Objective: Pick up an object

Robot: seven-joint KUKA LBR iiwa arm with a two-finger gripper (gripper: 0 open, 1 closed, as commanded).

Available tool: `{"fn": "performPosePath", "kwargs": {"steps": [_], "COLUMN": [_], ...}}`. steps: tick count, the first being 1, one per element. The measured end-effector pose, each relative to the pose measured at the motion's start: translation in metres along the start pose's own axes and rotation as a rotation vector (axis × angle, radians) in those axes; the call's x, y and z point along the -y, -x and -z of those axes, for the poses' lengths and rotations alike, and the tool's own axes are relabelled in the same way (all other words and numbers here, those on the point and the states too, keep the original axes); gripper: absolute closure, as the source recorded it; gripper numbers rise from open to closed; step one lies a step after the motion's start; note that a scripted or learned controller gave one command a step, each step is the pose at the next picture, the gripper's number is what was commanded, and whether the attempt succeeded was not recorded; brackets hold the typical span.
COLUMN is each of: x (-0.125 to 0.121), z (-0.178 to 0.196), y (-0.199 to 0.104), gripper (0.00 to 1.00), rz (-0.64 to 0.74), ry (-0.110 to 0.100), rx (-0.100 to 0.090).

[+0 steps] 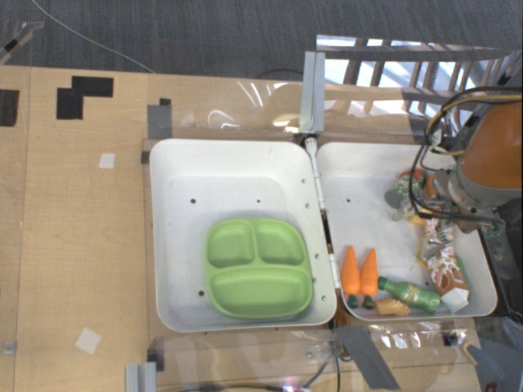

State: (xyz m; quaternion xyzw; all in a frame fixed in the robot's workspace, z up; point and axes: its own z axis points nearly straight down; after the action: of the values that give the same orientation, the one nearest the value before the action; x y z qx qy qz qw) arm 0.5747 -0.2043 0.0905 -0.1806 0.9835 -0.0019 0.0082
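My likeliest target is the crinkled snack packet (444,261) lying against the right wall of the right bin (359,170), since the arm (490,149) sits almost directly over its upper end. Just above and left of it a small grey-green object (400,194) rests near the wrist; I cannot make out what it is. The claw (437,207) is down among cables and the wrist housing, low over the bin's right side — whether it is open or closed I cannot tell from this slant, and I see nothing that I could call gripped.

I judge this to be the approach or descent step: the arm is over the clutter, nothing lifted yet. The next move calls for committing to one item and coming down square on it, because the packet is flat and slippery-looking and the wall is close, leaving little room on that side.

Further along the bin's near edge lie two orange carrots (359,272) side by side, a green bottle (411,294) on its side just right of them, and a small tan piece (392,307) touching the bottle's underside — all well clear of the claw. The left bin (180,170) holds a green divided plate (259,266), apart from everything. Both bins sit on the wooden desk (73,243)
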Motion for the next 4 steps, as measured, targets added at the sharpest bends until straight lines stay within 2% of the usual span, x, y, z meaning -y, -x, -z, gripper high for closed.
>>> {"fn": "performPosePath", "kwargs": {"steps": [1,2,3,4], "x": [0.022,0.001,-0.021,-0.096], "z": [-0.004,-0.001,0.001,0.002], "y": [0.063,0.008,-0.056,-0.038], "gripper": [0.00,0.00,0.00,0.00], "rz": [-0.032,0.096,0.042,-0.029], "ry": [0.004,0.004,0.000,-0.003], "rx": [-0.006,-0.001,-0.001,0.005]}}
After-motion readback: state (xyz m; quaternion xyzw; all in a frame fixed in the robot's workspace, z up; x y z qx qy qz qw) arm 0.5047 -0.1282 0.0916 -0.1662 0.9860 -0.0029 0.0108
